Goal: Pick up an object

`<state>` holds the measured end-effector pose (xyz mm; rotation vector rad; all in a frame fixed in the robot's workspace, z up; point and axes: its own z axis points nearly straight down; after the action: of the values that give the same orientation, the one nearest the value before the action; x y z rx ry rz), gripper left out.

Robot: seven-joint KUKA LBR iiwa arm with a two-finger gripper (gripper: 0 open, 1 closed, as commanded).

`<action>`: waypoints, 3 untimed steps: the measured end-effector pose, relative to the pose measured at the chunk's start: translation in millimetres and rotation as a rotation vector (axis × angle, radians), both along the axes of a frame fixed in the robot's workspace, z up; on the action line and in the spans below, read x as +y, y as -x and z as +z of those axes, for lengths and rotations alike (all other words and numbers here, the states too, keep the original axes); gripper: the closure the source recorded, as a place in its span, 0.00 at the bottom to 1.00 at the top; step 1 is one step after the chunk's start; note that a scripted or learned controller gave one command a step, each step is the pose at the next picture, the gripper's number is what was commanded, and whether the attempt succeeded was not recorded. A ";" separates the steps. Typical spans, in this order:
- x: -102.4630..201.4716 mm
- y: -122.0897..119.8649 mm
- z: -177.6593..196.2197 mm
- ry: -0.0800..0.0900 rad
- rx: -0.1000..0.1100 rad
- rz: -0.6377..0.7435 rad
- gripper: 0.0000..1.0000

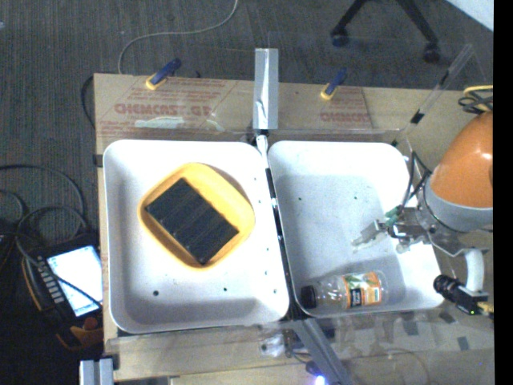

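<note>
1. The gripper hangs over the right bin, its fingers pale and blurred; I cannot tell whether they are apart or closed, and nothing is seen between them.
2. One clear plastic bottle, with an orange label and a dark cap, lies on its side at the near edge of the right bin, close below the gripper but apart from it.
3. One yellow dish holding a dark ridged slab lies in the left bin.
4. Two white bins sit side by side on the desk.
</note>
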<state>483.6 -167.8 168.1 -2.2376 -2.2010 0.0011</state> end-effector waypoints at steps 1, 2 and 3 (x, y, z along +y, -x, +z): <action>-5.3 -3.8 -76.1 0.004 -0.013 0.184 0.00; -4.2 -6.7 -65.3 0.004 -0.020 0.185 1.00; -4.1 -6.6 -65.3 0.004 -0.020 0.185 0.00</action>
<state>490.2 -171.9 102.7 -2.0355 -2.4105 -0.0166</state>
